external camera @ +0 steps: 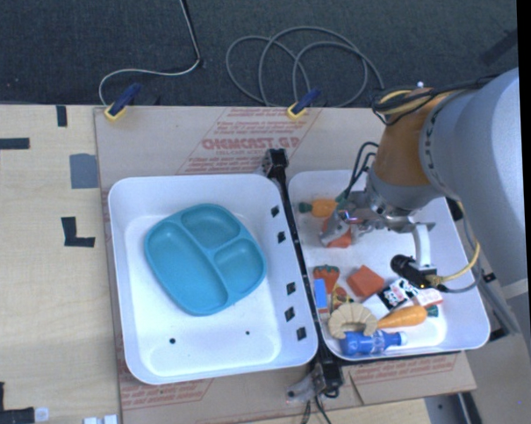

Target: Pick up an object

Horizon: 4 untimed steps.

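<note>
Grey arm with orange band (pixel 401 148) reaches in from the right, its gripper (pixel 343 221) low over the upper part of the right bin (pixel 468 330), right by a small orange-and-green item (pixel 318 208) and a reddish piece (pixel 337 240). Lower in that bin, a close cluster: orange block (pixel 367 281), carrot (pixel 402 317), tan fan-shaped piece (pixel 352 317), blue bottle (pixel 370 342), black-and-white item (pixel 398 293). Left bin (pixel 139 344) holds a blue divided plate (pixel 204 256), lying flat near its centre.

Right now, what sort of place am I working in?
Likely a robot test bench: two white bins on a cardboard sheet, tape marks on the tabletop, loose cables behind.
</note>
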Each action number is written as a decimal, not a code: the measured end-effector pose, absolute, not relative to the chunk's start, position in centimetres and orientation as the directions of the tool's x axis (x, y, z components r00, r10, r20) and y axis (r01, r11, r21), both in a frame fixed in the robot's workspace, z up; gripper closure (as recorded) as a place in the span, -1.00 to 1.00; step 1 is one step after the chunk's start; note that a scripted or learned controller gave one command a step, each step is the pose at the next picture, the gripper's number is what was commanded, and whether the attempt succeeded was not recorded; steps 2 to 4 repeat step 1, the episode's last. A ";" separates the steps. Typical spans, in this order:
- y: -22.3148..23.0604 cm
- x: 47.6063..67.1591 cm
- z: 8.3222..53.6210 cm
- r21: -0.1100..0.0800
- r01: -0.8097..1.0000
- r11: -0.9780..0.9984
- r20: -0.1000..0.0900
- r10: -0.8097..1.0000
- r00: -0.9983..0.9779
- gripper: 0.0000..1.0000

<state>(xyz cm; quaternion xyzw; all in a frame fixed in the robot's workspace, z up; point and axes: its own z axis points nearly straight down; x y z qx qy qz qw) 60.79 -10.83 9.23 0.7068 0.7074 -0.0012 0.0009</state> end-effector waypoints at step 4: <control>-6.5 57.6 21.0 -0.002 1.000 0.002 0.000 1.000 -0.002 1.00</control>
